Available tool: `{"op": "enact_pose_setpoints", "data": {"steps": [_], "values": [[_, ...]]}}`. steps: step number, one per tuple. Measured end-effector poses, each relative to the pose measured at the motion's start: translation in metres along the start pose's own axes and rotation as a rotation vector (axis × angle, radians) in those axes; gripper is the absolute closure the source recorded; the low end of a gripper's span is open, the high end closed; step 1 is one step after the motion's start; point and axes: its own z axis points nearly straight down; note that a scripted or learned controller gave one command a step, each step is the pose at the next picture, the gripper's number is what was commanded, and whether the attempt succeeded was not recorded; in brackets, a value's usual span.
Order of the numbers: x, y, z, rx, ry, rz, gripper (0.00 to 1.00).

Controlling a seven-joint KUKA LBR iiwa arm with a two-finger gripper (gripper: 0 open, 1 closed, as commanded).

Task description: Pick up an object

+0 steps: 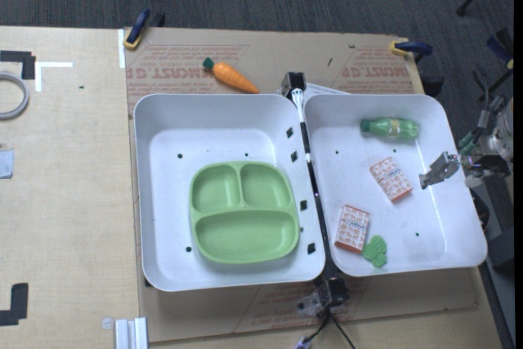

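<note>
The right bin (458,249) holds a green bottle (391,127) lying on its side near the back, a red-and-white carton (391,179) in the middle, a second such carton (352,228) at the front left and a small green leafy toy (376,251) beside it. My gripper (438,169) hangs over the right side of this bin, to the right of the middle carton and apart from it. Nothing shows in its grasp.
The left bin (155,176) holds a green divided plate (243,212). An orange toy carrot (231,75) lies on the cardboard behind the left bin. Clamps (137,28) sit at the cardboard's back corners. The arm's body stands past the right bin's edge.
</note>
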Motion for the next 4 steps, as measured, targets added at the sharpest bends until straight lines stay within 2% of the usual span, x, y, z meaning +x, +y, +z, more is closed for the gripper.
{"op": "enact_pose_setpoints", "data": {"steps": [1,2,3,4], "values": [[0.045,0.048,0.136,-0.004,0.0,-0.044,0.0],[0.019,0.061,0.142,-0.011,-0.005,-0.377,0.0],[0.016,0.063,0.131,-0.018,-0.012,-0.373,1.0],[0.073,0.093,0.04,0.0,0.0,-0.137,1.0]]}}
